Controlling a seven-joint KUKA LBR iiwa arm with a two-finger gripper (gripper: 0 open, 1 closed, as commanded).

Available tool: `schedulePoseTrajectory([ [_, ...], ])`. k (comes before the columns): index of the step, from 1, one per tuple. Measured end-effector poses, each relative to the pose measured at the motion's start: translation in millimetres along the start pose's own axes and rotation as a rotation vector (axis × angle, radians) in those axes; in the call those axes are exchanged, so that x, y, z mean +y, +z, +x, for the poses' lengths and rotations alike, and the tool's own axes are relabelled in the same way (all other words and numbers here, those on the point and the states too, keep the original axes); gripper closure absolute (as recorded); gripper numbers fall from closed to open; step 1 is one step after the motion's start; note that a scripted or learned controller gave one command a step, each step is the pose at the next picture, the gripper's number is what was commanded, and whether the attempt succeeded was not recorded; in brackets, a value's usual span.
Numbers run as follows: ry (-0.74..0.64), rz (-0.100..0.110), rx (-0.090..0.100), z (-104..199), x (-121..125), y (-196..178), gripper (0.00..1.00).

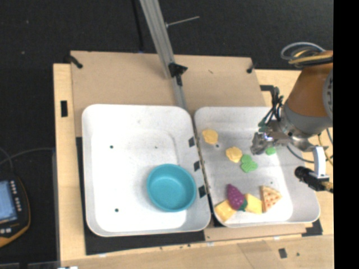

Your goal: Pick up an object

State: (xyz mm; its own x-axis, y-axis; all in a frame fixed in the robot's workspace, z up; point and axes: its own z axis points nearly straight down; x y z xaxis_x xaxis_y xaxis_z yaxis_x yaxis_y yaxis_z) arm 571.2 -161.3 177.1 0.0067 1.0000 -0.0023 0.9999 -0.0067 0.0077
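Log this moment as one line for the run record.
arm: over right bin | pincer: low beside green toy, nothing seen held | left bin: blue bowl

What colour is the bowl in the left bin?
Teal blue; the bowl shows plainly in the camera view.

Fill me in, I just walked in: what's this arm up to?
The arm's gripper is down in the right bin, beside a small green piece, among toy food: yellow pieces, a green one, a purple one. I can't tell that it holds anything. A blue bowl sits in the left bin.
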Motion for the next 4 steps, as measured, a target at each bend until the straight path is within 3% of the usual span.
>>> schedulePoseTrajectory([
  [2, -0.009, 0.004, 0.0, -3.2, -3.9, -94.9, 1.0],
  [3, -0.013, 0.006, 0.003, 51.3, -15.9, -89.8, 1.0],
  [4, -0.013, 0.007, 0.003, 95.4, -10.4, -87.9, 1.0],
])
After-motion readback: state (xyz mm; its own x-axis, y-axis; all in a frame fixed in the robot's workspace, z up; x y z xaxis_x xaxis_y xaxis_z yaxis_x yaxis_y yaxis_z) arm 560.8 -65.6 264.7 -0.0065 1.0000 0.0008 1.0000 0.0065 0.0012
